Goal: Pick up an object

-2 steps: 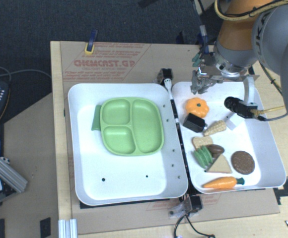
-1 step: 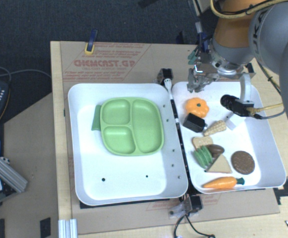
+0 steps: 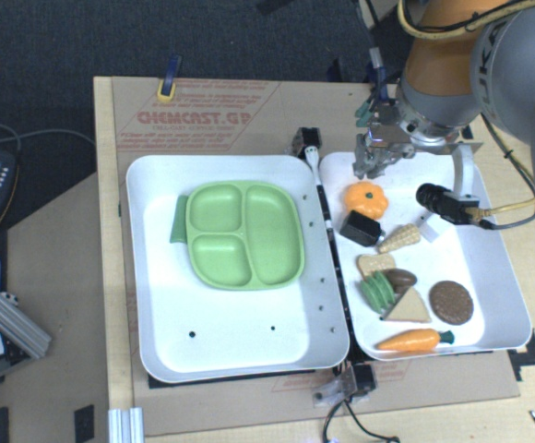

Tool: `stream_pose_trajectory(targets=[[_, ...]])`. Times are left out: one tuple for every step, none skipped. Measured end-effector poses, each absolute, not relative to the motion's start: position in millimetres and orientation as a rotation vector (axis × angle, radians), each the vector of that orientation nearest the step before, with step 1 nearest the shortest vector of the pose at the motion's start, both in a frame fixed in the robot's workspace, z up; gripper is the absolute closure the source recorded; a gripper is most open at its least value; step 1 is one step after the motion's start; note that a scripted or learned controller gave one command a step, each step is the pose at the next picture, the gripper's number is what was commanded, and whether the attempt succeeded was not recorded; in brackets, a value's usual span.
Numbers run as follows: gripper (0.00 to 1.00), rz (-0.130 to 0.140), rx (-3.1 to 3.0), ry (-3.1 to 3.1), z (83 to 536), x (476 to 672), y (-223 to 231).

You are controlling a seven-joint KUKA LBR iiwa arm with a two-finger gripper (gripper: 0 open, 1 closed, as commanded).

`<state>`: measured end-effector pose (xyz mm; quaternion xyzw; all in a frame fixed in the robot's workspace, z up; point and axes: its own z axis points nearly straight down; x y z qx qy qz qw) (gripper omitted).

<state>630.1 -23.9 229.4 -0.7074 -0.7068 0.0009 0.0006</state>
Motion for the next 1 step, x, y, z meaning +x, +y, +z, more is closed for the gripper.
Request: stream_pose_trajectory(targets=[[1.0,-0.001,-2.223,-2.225,218.8,646.4,-25.8]])
